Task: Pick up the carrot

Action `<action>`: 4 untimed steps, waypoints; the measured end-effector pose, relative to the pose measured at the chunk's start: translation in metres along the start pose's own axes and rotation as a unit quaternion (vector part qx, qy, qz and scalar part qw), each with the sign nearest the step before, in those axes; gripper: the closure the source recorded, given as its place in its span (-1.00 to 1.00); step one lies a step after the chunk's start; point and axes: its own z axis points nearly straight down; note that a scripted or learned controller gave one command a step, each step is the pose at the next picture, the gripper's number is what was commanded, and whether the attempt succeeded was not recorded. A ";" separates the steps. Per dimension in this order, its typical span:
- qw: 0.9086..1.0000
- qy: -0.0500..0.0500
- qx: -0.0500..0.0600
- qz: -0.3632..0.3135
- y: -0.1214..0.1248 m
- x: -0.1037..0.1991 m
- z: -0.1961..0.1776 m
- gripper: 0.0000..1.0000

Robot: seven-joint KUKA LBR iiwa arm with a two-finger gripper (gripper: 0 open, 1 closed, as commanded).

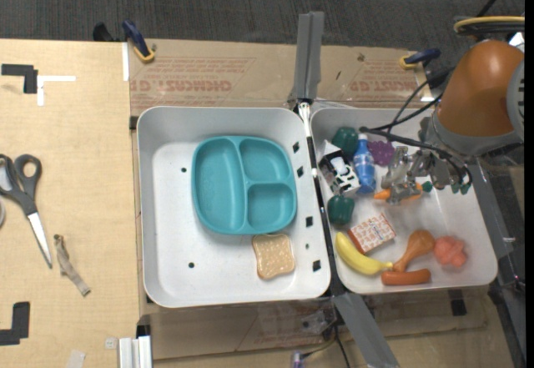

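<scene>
Two bins to scan, so started at the near edge. Found a banana (359, 256) at 7 o'clock in the right bin (480, 270), with a red-orange sausage-shaped toy (406, 277) just beside it at 6 o'clock and a slice of toast (274, 256) at 6 o'clock in the left bin (158, 216). Moved one step farther and noted an orange drumstick toy (413, 248), a pink lump (450, 251) at its 3 o'clock and a small patterned box (373, 233) at its 10 o'clock. Placed the carrot (390, 194) about mid-bin, at 12 o'clock from the drumstick: slim, bright orange, lying almost flat along the 9-to-3 line, with a possible touch of green toward its 3 o'clock end, much of it hidden under the tool. Saw the gripper (409, 178) right above it, close or touching; could not tell whether the jaws stood apart or together, nor whether anything was clamped. Judged the carrot a light, stiff plastic toy, smooth enough to slip and roll. Reckoned the best hold to be across the thicker middle, square to its length, not at the tapering tip. Passed on toward 10 o'clock to a dark green ball (340, 208), a black-and-white toy (338, 174) and a blue bottle (365, 166). Ended farthest at a purple piece (380, 149) and the arm's orange band (484, 91) at 2 o'clock.
</scene>
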 end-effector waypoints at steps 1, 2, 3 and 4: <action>0.999 0.002 -0.002 -0.049 0.093 -0.009 -0.106 1.00; 0.999 0.002 -0.001 -0.054 0.063 0.036 0.010 1.00; 1.000 0.002 -0.001 0.017 0.109 0.054 -0.101 1.00; 1.000 0.001 -0.001 0.016 0.110 0.053 -0.110 1.00</action>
